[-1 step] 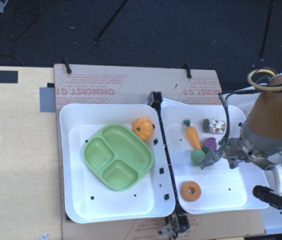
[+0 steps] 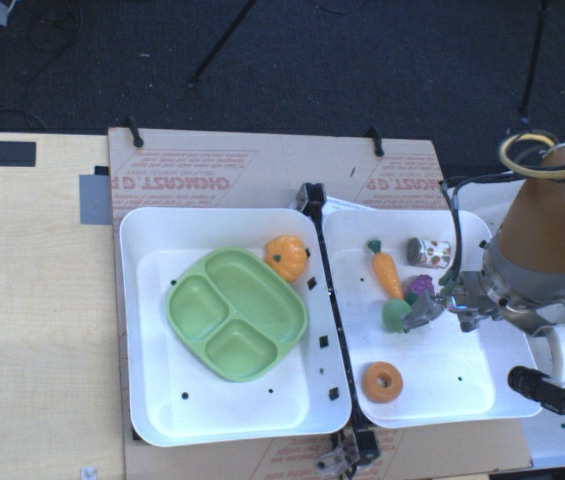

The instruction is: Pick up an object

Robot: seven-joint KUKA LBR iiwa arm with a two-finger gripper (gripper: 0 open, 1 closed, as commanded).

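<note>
The right bin holds an orange carrot, a small grey and white block, a purple toy, a green toy and an orange doughnut ring. My gripper reaches in from the right and sits low in this bin, right beside the green toy and just below the purple one. Whether it touches either toy is not visible. The arm's orange band is above the bin's right side.
In the left bin lie a green divided plate and a small orange pumpkin at the plate's upper right. A black divider runs between the two bins. Cardboard lies under both bins.
</note>
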